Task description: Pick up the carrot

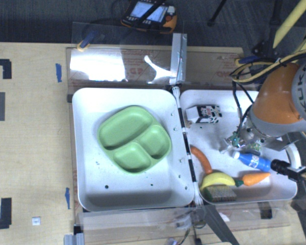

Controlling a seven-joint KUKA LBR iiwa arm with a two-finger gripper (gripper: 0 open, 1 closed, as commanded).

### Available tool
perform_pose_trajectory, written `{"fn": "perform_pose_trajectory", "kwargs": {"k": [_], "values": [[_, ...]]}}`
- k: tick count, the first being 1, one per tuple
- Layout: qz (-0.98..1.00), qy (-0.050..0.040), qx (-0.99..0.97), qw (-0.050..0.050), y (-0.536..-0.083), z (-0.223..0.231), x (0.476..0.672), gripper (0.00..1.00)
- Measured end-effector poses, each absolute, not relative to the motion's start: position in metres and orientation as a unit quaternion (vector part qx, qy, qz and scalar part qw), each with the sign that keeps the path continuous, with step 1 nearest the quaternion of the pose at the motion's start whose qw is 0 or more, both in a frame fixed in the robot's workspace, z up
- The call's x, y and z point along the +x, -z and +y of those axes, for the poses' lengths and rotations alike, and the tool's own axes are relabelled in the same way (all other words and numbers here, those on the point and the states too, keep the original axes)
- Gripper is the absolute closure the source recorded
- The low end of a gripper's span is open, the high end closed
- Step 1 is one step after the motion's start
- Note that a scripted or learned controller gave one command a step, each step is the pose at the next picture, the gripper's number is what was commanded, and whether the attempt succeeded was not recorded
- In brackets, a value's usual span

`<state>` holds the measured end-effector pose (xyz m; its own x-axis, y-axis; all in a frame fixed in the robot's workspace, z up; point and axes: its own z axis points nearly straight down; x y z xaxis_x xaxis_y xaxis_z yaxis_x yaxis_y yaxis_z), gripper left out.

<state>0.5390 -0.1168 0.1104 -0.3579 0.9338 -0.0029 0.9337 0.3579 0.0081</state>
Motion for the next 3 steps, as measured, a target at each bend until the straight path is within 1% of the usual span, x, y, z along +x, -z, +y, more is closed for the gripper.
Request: {"fn": "perform_pose_trajectory", "kwargs": {"k": [1,2,3], "values": [[0.832,-0.0004,0.555,0.001,-0.171,-0.130,0.552,1.00],[0.886,-0.0005,0.464,0.003,-0.206,-0.138,0.620,1.00],[0.886,-0.0011,0.463,0.006,-0.217,-0.137,0.622,1.00]]}}
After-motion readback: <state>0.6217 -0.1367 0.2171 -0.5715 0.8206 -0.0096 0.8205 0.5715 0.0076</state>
